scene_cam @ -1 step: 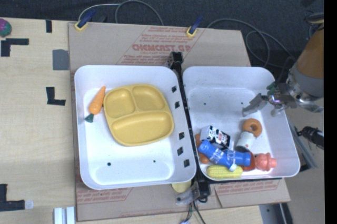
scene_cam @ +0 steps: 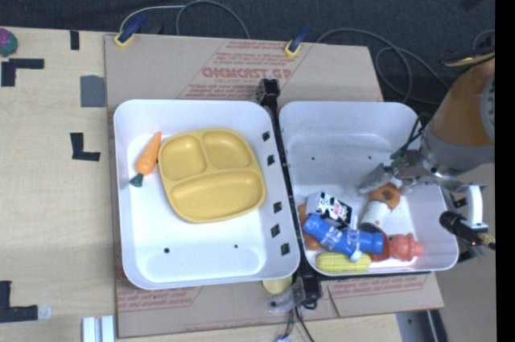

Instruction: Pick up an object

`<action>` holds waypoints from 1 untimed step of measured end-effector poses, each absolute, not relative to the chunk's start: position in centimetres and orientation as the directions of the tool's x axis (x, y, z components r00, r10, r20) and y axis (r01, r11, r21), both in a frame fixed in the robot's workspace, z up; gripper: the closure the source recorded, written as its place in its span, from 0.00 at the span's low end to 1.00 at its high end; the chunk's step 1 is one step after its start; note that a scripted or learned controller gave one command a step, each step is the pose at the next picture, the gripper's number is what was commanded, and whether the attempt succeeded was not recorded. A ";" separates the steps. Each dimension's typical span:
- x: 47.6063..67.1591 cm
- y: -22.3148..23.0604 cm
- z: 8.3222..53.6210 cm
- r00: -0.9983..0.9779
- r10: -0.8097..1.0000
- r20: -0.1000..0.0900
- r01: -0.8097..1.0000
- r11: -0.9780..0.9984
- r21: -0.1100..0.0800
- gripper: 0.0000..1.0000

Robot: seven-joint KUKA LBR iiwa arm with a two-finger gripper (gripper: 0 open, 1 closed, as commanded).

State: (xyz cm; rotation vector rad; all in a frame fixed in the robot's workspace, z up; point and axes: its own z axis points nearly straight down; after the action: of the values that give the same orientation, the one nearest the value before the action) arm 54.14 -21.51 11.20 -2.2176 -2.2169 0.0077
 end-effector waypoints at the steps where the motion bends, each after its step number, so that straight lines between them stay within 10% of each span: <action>1: 56.0 -21.6 8.4 0.000 1.000 -0.002 1.000 0.000 -0.002 0.00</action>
State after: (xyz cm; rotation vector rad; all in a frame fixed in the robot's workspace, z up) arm 56.01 -21.60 8.42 -2.2216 -2.2217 0.0043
